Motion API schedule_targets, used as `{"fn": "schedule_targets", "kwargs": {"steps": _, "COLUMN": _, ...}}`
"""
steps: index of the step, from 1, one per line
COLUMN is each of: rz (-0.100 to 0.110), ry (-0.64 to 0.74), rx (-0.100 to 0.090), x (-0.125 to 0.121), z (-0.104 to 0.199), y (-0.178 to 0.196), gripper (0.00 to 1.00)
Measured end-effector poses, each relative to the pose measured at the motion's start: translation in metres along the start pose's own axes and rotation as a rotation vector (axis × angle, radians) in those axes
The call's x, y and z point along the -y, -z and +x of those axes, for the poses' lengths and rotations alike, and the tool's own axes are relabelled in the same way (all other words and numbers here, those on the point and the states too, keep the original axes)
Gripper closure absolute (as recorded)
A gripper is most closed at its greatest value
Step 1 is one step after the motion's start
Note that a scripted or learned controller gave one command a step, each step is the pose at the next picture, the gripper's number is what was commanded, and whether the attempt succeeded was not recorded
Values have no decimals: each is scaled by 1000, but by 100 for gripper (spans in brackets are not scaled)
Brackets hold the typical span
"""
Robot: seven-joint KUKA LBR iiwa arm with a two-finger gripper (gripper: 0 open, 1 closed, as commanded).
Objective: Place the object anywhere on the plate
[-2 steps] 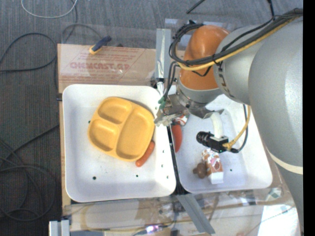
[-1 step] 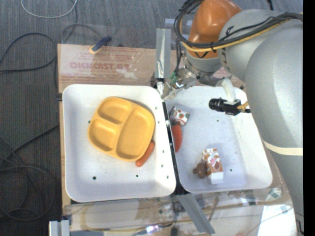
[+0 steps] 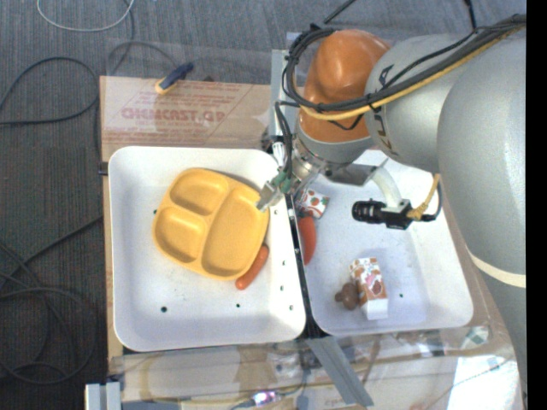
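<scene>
A yellow three-compartment plate (image 3: 209, 222) lies tilted in the left white bin (image 3: 141, 314). My gripper (image 3: 279, 193) hangs over the plate's right rim, close to the wall between the two bins. I see nothing held in it. An orange sausage (image 3: 252, 269) lies in the left bin against the plate's lower right edge. Just across the wall, a red carrot-like piece (image 3: 307, 237) lies in the right bin (image 3: 444, 306), below a small red-and-white patterned item (image 3: 315, 202).
A small patterned carton (image 3: 369, 285) and a brown lump (image 3: 345, 295) sit in the lower middle of the right bin. A black cylinder with a yellow cable (image 3: 380, 213) juts from the arm over that bin. A cardboard sheet (image 3: 175, 118) lies behind the left bin.
</scene>
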State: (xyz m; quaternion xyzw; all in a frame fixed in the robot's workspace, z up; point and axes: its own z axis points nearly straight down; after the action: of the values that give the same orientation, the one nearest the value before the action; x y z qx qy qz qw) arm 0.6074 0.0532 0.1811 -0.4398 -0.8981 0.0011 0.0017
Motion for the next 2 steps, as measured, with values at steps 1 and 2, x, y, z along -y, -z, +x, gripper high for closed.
{"fn": "schedule_targets", "kwargs": {"steps": 1, "rz": -2, "ry": 349, "rx": 2, "x": -37, "z": 15, "y": 1, "gripper": 100}}
{"fn": "schedule_targets", "kwargs": {"steps": 2, "rz": -3, "ry": 674, "rx": 2, "x": -63, "z": 25, "y": -26, "gripper": 100}}
